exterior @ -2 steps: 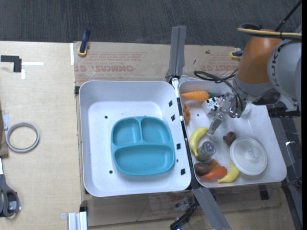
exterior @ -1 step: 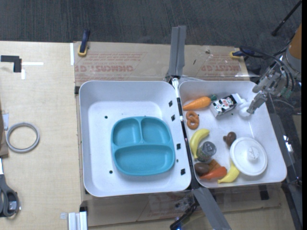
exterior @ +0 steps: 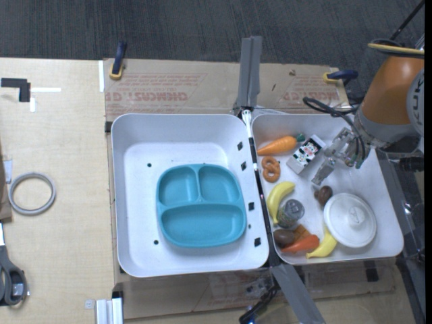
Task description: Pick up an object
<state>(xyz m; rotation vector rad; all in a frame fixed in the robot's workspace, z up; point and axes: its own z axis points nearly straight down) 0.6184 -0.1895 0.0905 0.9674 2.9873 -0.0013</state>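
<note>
Camera view: claw amid crowded toys.

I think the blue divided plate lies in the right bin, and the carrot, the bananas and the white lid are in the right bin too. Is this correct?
Not quite. The camera view shows the blue divided plate in the left bin, by itself. The rest holds: the carrot, the bananas and the white lid are in the right bin.

A teal three-compartment plastic plate sits in a white shallow bin; an orange carrot, yellow banana and white round lid colour the other white bin.
</note>
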